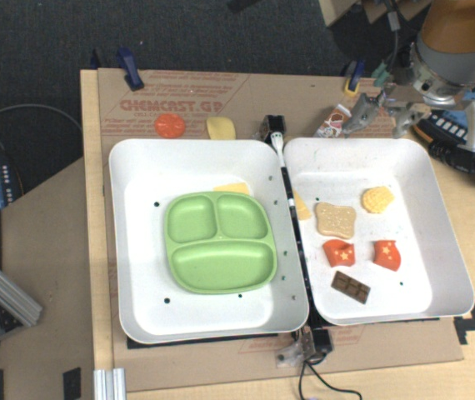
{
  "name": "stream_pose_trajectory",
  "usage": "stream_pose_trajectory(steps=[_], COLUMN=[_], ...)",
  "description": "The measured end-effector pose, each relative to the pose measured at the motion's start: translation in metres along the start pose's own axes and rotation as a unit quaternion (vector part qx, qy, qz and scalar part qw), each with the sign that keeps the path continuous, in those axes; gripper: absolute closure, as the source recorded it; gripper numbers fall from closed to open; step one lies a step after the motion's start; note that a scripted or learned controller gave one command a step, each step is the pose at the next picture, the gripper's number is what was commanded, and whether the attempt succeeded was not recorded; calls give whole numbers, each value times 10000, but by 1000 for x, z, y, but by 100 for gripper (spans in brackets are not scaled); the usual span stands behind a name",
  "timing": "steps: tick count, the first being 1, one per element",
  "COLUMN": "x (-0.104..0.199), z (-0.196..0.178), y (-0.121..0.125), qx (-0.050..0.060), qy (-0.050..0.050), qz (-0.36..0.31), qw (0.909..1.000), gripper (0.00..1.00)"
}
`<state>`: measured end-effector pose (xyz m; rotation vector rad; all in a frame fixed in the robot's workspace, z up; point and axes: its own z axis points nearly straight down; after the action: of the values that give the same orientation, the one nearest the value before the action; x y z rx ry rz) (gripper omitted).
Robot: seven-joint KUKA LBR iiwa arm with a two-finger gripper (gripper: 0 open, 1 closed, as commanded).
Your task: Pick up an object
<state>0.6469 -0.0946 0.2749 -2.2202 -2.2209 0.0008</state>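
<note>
The claw (377, 111) hangs above the back edge of the right bin (446, 248). I cannot tell if it holds anything. A small red and white thing (333, 123) sits just beside it. In the right bin lie a toast slice (335, 219), a round yellow cookie (377, 199), two red pieces (339, 252) (387, 254) and a chocolate bar (350, 287). The left bin (133, 223) holds a green tray (219, 242). An orange disc (169, 126) rests on the surface behind.
</note>
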Motion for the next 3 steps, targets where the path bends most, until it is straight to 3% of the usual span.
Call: stream_pose_trajectory(steps=[1, 2, 3], x=[-58, -15, -7], z=[179, 167, 191], y=[-36, -109, -142], qx=[32, 29, 5], qy=[-11, 16, 5], qz=[24, 1, 1], qw=[10000, 10000, 10000], gripper=[0, 0, 0])
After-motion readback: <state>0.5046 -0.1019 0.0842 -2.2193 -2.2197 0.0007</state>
